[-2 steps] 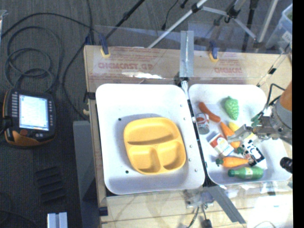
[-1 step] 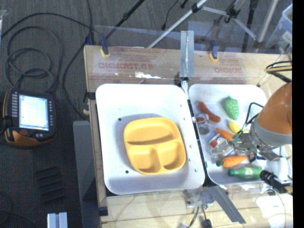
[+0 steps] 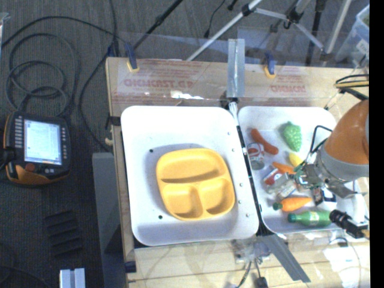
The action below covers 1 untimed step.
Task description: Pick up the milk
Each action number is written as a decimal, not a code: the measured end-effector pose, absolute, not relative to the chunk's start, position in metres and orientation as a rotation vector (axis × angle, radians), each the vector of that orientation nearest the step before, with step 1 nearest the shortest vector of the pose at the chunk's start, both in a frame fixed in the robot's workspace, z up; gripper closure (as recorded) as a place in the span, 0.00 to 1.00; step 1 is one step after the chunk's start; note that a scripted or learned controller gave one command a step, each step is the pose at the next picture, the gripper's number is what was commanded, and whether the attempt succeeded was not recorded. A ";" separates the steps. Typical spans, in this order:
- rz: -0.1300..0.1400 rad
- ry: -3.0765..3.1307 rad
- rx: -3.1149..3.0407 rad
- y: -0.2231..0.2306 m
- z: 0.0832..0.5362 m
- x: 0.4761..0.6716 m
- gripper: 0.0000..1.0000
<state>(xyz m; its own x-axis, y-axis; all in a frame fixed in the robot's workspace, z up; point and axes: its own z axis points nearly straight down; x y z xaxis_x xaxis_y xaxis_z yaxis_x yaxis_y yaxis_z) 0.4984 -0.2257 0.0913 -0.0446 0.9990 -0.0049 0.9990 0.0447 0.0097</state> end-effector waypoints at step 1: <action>0.003 2.258 2.161 -0.227 0.100 0.499 1.00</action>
<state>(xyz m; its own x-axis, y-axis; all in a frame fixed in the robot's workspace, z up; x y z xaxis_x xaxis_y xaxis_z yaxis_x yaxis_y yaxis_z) 0.4995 -0.2273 0.1001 -0.0438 0.9990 -0.0109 0.9990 0.0439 0.0128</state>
